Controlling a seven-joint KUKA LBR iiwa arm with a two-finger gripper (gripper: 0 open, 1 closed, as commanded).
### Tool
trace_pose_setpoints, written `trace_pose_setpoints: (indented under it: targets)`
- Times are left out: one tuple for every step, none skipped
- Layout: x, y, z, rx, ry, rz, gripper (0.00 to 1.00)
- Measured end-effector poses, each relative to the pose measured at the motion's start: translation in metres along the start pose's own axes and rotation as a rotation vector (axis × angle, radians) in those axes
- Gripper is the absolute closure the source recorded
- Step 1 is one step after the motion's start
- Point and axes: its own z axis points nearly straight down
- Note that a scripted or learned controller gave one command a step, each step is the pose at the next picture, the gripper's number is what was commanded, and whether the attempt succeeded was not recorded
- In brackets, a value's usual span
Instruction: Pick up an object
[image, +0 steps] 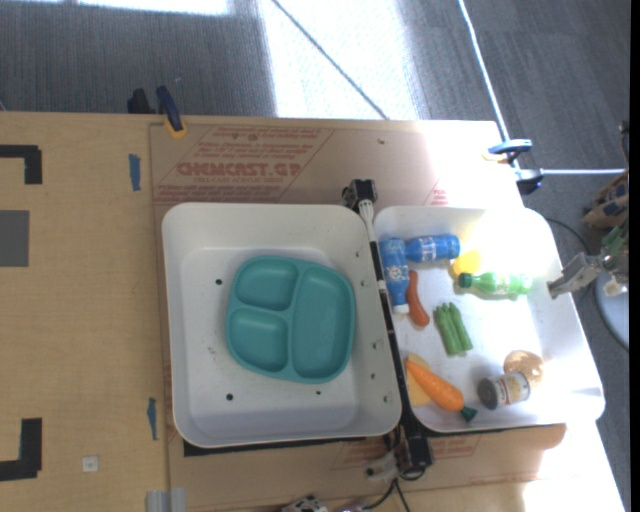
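Two white bins sit on the desk (90, 300); the right bin (570, 330) holds toys; the gripper (572, 277) waits at its 3 o'clock rim, too blurry to tell its state; the carrot (437, 384), at 6 o'clock, looks light, hard, slippery; grab its middle.

End effector (572, 277) at right edge

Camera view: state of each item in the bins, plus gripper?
Teal tray: flat, upright, in the left bin.
Blue bottle: on its side, right bin.
Green bottle: on its side.
Carrot: lying flat.
Jar: tipped on its side.
Gripper: at right bin's right rim, holding nothing.
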Motion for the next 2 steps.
trace_pose_setpoints:
  targets:
    - [0.001, 0.083, 0.104, 0.001, 0.001, 0.031, 0.0]
    - [0.057, 0.1, 0.155, 0.0, 0.0, 0.196, 0.0]
